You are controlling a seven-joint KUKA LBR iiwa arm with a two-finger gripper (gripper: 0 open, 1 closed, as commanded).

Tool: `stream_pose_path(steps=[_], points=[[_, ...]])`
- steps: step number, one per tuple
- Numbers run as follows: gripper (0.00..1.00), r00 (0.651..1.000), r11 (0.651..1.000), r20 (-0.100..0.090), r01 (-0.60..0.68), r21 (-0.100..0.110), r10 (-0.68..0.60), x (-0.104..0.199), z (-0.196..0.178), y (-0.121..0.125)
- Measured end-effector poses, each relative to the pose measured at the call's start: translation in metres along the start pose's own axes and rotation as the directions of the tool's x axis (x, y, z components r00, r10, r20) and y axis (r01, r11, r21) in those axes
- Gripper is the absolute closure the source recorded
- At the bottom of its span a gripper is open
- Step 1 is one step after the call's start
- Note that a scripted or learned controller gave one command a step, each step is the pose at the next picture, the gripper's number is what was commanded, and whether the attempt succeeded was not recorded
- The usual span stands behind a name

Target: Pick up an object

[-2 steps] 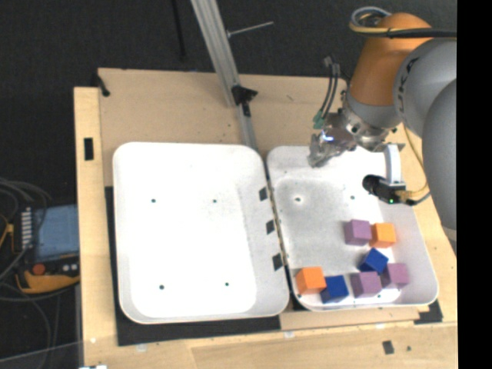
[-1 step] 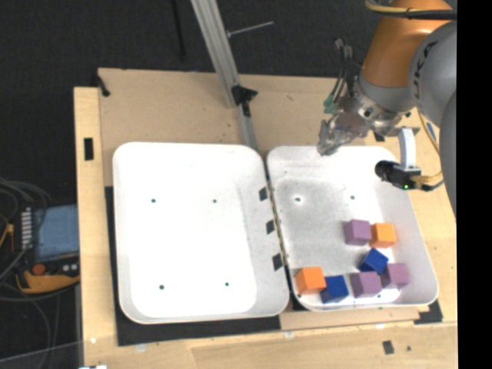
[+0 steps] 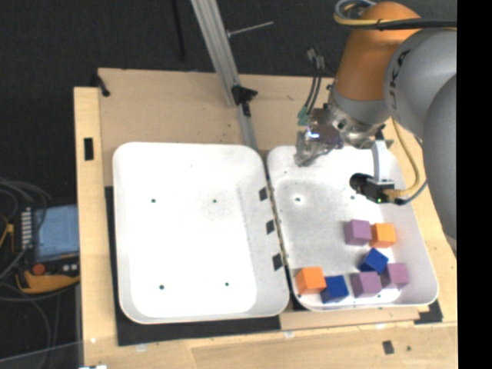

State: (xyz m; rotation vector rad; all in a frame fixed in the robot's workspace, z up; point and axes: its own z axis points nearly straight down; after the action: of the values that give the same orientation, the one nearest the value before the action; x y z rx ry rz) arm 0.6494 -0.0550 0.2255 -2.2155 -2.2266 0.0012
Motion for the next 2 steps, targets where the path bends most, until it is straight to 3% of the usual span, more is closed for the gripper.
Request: stream_pose_path(steps=[2], points=[[1.0,1.0,1.0,-0.001,0.001,0.0,-0.001,0.096,-0.002,-0.032]])
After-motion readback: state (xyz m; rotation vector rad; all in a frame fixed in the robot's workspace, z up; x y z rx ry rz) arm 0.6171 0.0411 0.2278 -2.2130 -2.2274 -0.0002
